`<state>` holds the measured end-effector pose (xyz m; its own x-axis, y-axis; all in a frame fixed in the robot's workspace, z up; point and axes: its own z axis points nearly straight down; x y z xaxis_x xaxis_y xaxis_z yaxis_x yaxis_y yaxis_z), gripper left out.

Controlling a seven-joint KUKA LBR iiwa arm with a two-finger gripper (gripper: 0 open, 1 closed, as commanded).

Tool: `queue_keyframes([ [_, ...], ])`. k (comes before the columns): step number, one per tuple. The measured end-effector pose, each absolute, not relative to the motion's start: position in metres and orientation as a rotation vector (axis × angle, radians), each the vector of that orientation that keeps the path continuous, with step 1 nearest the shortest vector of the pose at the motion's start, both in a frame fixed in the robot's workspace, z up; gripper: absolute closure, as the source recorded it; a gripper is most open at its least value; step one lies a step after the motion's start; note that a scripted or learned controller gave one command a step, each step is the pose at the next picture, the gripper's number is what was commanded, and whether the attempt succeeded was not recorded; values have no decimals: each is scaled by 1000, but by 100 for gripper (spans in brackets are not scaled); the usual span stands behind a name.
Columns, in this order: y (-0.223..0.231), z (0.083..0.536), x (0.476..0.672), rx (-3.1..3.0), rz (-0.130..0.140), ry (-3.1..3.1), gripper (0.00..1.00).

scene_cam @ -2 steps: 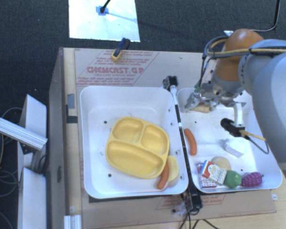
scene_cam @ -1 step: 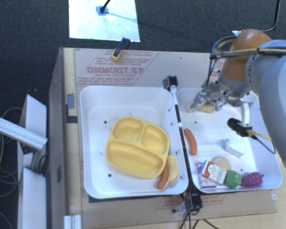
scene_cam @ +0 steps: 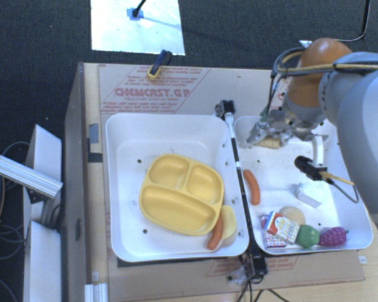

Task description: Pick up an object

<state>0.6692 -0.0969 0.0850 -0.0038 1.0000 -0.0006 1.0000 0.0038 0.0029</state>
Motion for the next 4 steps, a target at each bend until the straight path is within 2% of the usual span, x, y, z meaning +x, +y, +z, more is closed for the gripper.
queue_keyframes([
  [1,-110,87,669,2218,2,2221,0],
  [2,-84,85,669,2215,3,2225,0],
  [3,-94,85,669,2218,2,2221,0],
  [4,-101,106,669,2218,4,2220,0],
])
